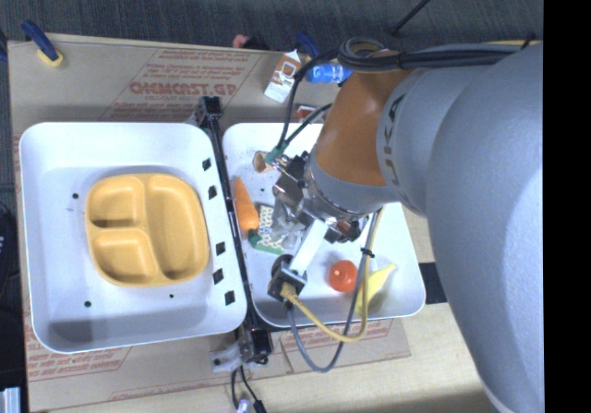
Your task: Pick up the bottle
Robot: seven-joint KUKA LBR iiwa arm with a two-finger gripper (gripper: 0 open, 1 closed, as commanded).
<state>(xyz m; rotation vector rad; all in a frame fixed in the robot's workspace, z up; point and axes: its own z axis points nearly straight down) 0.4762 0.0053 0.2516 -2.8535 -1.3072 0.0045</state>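
1. Arm (434, 152) reaches in from the right and hangs low over the right bin (406, 296), covering most of it.
2. Gripper (294, 222) sits near the bin's left wall, pointing down among the items; how it stands, wide or narrow, can't tell, arm body and cables hide it.
3. Bottle: can't pick it out for sure. A patterned item (268, 231) lies just under the gripper beside the carrot (245, 203); could be it, too hidden to say.
4. Nothing visibly held.
5. Other right-bin stuff: red ball (343, 274) and a yellow piece (377, 280) near the front wall, apart from the gripper.
6. Left bin (46, 217) holds a yellow divided tray (148, 228), likely the drop-off side, so it's untouched.
7. Judgement: grasp attempt stage, pick not done. Risk: carrot crowds the target.
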